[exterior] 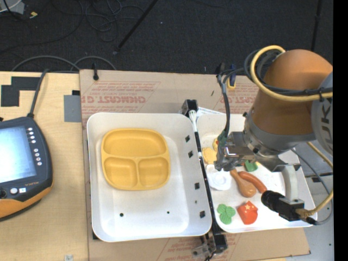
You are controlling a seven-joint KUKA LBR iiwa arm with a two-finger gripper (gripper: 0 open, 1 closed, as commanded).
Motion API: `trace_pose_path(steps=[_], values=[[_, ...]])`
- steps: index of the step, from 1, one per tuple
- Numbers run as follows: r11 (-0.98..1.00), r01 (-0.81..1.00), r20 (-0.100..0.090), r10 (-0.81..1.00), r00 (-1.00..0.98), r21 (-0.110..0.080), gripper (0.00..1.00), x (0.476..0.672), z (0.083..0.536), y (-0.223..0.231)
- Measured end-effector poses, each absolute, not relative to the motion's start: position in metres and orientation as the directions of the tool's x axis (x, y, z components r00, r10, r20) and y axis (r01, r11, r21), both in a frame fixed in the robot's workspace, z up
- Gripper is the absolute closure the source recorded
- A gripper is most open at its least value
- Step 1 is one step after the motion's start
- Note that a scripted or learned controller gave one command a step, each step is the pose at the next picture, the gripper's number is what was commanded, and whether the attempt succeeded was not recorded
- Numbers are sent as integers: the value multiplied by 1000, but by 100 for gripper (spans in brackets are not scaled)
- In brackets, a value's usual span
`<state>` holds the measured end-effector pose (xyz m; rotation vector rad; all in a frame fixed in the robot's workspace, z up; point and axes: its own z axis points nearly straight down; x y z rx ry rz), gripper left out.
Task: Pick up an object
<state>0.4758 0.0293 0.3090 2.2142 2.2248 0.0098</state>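
The things that could be picked lie in the right bin point(267, 227). Nearest to the gripper point(227, 152) we see a pale yellow piece point(209, 155), at the left wall of this bin, and just on its near side a white round piece point(220, 180). To the right of the white piece lies a brown toy drumstick point(246, 185), thick end toward us. A red sausage point(257, 182) lies along the drumstick's right side and seems to touch it. A small green piece point(250, 166) shows just beyond these two, partly under the robot's wrist. At the near edge of the bin there are a green toy like broccoli point(226, 213) and, just beside it on the right, a red toy with a yellow spot point(247, 212).

The gripper hangs over the left part of the right bin, close to the yellow piece and the white piece. We cannot tell if the claw is wide or narrow, and we see nothing held in it. The arm point(288, 102), with its large orange part, comes in from the right and covers the far right part of this bin.

The left bin point(141, 213) touches the right one. In it lies a yellow divided plate point(136, 159), with three compartments, in the far half. Both bins stand on a sheet of cardboard point(130, 91). Far left on the bench rests a handheld screen unit point(19, 167) with an orange edge.
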Motion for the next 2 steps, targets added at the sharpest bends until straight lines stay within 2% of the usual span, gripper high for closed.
trace_pose_path(steps=[1,2], values=[[3,1000,-1,1000,-3,1,100,554,306,51],[2,1000,2,1000,-2,7,100,531,417,57]])
